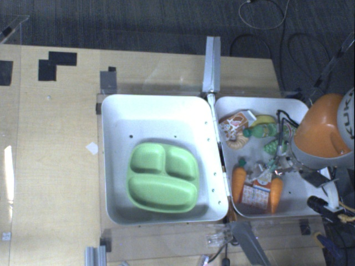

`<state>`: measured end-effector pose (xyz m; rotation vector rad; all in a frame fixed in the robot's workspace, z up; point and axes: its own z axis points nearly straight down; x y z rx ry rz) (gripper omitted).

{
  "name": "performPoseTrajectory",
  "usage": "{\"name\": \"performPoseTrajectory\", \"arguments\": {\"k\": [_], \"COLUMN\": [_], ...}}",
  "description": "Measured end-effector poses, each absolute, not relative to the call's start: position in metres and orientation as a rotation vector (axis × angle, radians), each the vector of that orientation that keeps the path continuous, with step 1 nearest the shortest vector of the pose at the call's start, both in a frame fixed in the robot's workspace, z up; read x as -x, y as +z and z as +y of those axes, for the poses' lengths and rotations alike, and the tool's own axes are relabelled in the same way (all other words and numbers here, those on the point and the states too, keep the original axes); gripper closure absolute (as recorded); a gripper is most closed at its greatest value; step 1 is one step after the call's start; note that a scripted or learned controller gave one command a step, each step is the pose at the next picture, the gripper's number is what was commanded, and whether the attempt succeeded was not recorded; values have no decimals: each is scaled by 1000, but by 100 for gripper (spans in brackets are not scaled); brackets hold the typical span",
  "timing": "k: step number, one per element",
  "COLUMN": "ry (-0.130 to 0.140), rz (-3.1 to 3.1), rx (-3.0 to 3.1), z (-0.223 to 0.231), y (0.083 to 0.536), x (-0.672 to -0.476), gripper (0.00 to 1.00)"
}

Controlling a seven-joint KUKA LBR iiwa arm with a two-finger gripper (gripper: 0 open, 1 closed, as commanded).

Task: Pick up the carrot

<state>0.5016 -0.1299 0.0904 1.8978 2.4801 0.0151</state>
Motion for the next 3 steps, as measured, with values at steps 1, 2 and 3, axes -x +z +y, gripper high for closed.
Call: {"name": "performPoseTrajectory", "arguments": {"k": [1,2,3], "ry": [21,21,8], "rz": [2482,2482,2577], "rx": [-1893,-1893,-1774], "z": [-127,-128,-186], "y": [101,101,90], "x": [-504,-504,-491], "gripper": [100,0,0]}}
